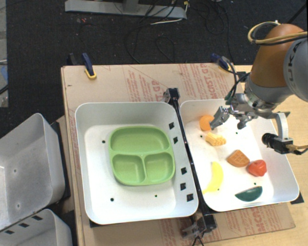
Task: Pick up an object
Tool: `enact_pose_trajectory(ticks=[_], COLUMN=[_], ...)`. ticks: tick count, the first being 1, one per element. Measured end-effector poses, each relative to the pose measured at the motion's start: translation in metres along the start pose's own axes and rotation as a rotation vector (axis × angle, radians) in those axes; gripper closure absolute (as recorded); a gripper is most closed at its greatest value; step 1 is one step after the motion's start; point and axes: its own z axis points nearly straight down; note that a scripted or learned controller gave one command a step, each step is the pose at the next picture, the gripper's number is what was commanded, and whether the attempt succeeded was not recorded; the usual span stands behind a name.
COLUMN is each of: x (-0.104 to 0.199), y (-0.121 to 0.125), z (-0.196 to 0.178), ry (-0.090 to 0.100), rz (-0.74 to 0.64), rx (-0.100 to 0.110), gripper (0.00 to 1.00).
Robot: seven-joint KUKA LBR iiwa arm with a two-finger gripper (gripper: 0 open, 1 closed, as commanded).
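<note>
The two-finger gripper (229, 117) hung over the far part of the right shallow white bin (286, 183), fingers spread apart, nothing between them. One fingertip sat just beside the small round orange piece (205, 123), near the bin's left wall. Just nearer the camera lay a pale yellow ridged chunk (215, 139). Further forward: an orange waffle-like wedge (237, 158), a red pepper-shaped piece (257, 167), a yellow banana (215, 177), and a dark green flat piece (249, 194). The left white bin (96, 199) held a light green three-compartment plastic tray (141, 154).
</note>
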Motion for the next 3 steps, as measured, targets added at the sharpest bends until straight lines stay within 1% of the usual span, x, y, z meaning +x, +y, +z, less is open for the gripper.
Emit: enact_pose_trajectory(ticks=[1, 2, 3], x=[0.000, -0.009, -0.008], y=[0.003, 0.004, 0.004], z=[-0.006, 0.042, 0.096], ry=[-0.002, -0.002, -0.001], rz=[-0.002, 0.002, 0.002], rx=[-0.011, -0.009, -0.007], gripper=[0.00, 0.00, 0.00])
